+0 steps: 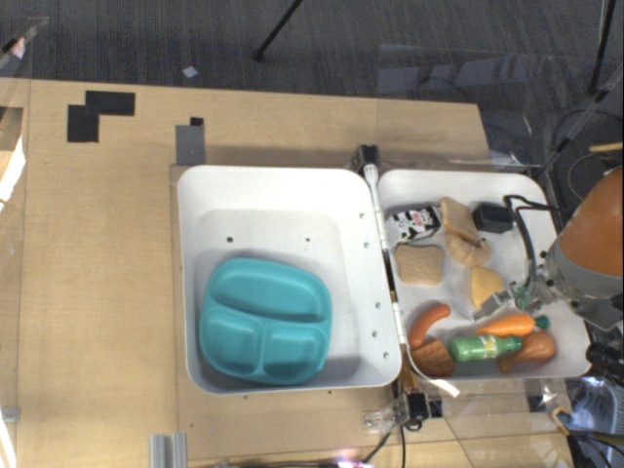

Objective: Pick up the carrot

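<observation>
The carrot (510, 326) is orange with a small green tip and lies flat near the front right of the right bin (458, 178). It rests just above a green bottle (483, 347). My gripper (509, 304) reaches in from the right and hangs right over the carrot's upper side, close to it or touching it. The arm's orange band (597, 224) and grey wrist hide the bin's right edge. I cannot make out whether anything is held.
Around the carrot lie a cheese wedge (485, 283), a red sausage (429, 321), a brown sausage (532, 350), a bread slice (421, 264), a pastry (462, 234) and a small carton (414, 222). A teal divided plate (263, 320) sits in the left bin (273, 188).
</observation>
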Tool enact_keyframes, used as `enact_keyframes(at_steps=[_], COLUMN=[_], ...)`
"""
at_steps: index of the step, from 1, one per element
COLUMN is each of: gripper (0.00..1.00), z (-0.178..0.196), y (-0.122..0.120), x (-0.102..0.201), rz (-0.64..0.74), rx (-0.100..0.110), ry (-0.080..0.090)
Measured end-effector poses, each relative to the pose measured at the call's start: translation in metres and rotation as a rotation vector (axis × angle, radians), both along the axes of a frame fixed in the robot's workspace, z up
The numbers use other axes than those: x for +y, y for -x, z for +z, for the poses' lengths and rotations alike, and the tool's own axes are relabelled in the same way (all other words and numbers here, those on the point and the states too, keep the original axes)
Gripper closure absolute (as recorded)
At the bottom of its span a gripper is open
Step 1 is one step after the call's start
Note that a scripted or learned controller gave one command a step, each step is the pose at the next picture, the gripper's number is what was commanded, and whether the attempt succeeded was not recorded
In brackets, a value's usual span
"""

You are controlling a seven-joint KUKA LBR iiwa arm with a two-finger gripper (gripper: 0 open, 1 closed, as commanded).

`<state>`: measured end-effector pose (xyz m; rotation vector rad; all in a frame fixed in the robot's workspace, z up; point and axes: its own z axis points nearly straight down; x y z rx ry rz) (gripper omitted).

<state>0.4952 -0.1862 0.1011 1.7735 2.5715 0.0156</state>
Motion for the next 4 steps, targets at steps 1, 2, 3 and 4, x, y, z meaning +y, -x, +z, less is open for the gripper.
enact_keyframes(at_steps=[1,2,3,4], gripper=[0.0,1.0,1.0,0.0], z=[-0.012,0.0,0.011,0.011], y=[0.005,0.001,-0.002,-0.002], x=[0.009,0.011,0.011,0.011], rz=[-0.186,-0.185,-0.18,-0.18], rx=[0.012,0.003,-0.005,-0.004], ry=[-0.003,-0.004,-0.002,-0.002])
